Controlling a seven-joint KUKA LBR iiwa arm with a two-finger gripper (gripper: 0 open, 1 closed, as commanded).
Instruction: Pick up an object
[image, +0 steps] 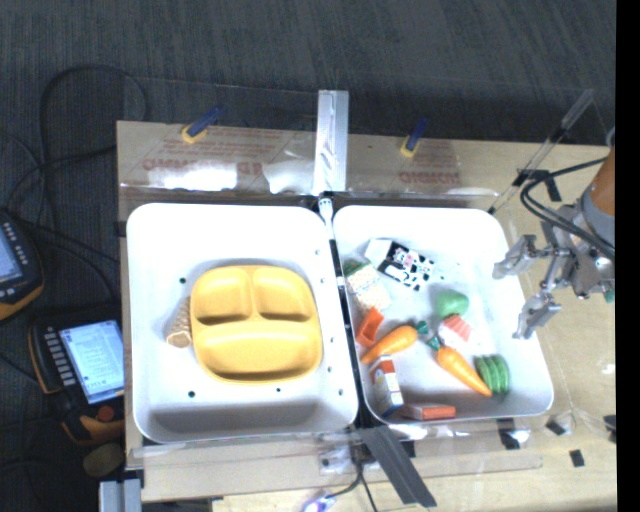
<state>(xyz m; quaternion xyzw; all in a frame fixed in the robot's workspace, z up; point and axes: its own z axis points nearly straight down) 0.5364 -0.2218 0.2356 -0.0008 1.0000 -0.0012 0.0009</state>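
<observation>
The right bin (500, 235) holds several small toys: a black-and-white patterned piece (405, 263), a green lump (452, 300), two orange carrots (393, 341) (461, 369), a green ribbed piece (494, 373), a small pale box (367, 287) and a red-and-white carton (388, 384). My gripper (521, 290) hangs over that bin's right rim, to the right of the toys and apart from them. It is open, with nothing between its fingers.
The left bin (150, 240) holds a yellow divided plate (257, 320) with a tan ribbed piece (180, 322) at its left side. A red flat stick (430, 411) lies at the right bin's front wall. Cables and a tablet (92, 360) lie off the bench's left.
</observation>
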